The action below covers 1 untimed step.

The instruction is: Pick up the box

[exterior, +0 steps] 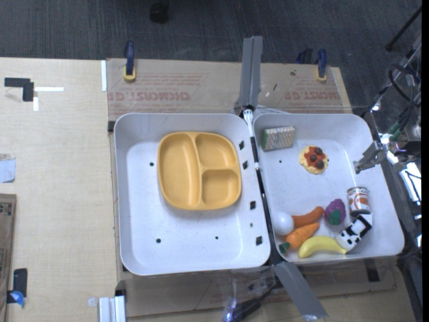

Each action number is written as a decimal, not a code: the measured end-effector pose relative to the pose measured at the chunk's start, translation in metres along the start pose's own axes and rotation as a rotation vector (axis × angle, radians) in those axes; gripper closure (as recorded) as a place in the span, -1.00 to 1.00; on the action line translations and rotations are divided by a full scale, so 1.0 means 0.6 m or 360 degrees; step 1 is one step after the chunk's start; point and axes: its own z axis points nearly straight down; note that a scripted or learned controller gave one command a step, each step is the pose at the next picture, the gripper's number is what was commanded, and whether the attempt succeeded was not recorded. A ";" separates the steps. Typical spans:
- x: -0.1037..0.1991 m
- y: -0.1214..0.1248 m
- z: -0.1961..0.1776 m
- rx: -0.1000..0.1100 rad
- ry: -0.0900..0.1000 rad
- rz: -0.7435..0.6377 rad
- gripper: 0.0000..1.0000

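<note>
The gripper [370,159] sits at the right bin's [338,127] right rim, above bare floor; how it is set cannot be made out. The small rectangular speckled green box [279,137] lies well apart in that bin's upper-left corner, near the divider, open floor around it. Toy pizza [314,158], can [358,199] and fruit crowd the lower half. The left bin [134,200] holds a yellow divided plastic plate [199,169].

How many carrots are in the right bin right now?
2. Both lie near the front of the right bin: one carrot beside the purple grape bunch, the other carrot just in front of it, above the banana. None looks hidden.
</note>
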 end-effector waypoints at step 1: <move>-0.001 0.001 -0.014 0.0002 -0.0001 0.0000 1.00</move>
